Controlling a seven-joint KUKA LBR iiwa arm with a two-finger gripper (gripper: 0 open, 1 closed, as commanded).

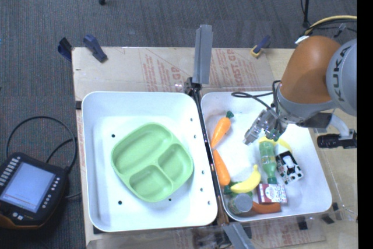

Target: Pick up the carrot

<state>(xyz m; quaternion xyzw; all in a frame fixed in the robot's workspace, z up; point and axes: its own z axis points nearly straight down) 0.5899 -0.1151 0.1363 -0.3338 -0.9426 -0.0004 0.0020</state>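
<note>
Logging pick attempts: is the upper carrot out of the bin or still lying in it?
In the bin. The upper carrot lies flat on the floor of the right bin by its left wall; the gripper hovers to its right, apart from it.

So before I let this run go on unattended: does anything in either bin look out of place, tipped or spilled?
Nothing spilled or broken. The right bin is crowded: green bottle lying down, banana against it. The green tray sits askew in the left bin.

Glossy plastic carrot (220, 130), matt tray (152, 161)
</note>
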